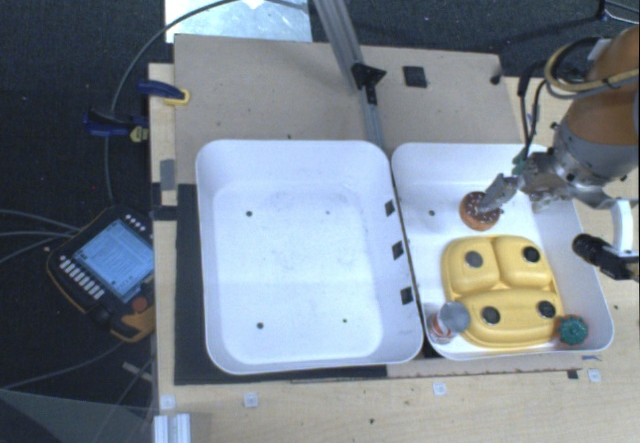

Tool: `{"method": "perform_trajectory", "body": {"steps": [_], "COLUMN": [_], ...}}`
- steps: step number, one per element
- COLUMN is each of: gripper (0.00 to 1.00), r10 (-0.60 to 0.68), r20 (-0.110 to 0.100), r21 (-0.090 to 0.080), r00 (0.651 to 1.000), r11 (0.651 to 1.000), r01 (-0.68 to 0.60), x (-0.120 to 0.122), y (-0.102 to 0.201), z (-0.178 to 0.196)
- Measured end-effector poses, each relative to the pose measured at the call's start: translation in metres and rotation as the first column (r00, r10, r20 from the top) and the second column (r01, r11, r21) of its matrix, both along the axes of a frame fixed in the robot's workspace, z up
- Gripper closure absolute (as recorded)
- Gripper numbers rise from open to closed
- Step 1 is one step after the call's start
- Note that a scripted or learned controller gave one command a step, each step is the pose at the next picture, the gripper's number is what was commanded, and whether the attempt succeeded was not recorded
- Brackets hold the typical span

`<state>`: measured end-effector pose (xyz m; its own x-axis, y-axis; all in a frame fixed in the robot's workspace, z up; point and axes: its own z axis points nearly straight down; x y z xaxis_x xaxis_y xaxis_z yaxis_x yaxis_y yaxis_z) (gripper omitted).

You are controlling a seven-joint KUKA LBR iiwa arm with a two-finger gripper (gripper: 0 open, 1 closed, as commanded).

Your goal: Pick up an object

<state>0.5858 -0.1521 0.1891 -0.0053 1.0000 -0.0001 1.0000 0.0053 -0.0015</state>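
Note:
My gripper (497, 195) reaches into the right bin (430, 171) from the right and hangs at the upper right edge of a small round brown object (477, 213). Whether it touches that object I cannot tell. In front of it lies a large yellow moulded piece (500, 289) with several dark holes. A small grey and red object (447, 319) rests at the yellow piece's front left corner. A little green object (573, 331) sits at its front right corner.
The left bin (290, 261) stands beside the right one, their rims touching in the middle. A slanted metal pole (335, 11) rises behind the bins. A teach pendant (105, 266) and cables lie on the floor at the left.

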Motion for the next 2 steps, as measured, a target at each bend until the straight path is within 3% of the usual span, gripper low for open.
{"method": "perform_trajectory", "body": {"steps": [1,2], "gripper": [0.0,0.0], "r10": [-0.003,-0.005], "r20": [0.0,0.025], "r21": [0.0,0.0], "r00": [1.0,1.0], "r11": [1.0,1.0], "r01": [0.003,0.005], "x": [0.003,0.012], "y": [0.0,-0.004], "z": [-0.042,-0.095]}}
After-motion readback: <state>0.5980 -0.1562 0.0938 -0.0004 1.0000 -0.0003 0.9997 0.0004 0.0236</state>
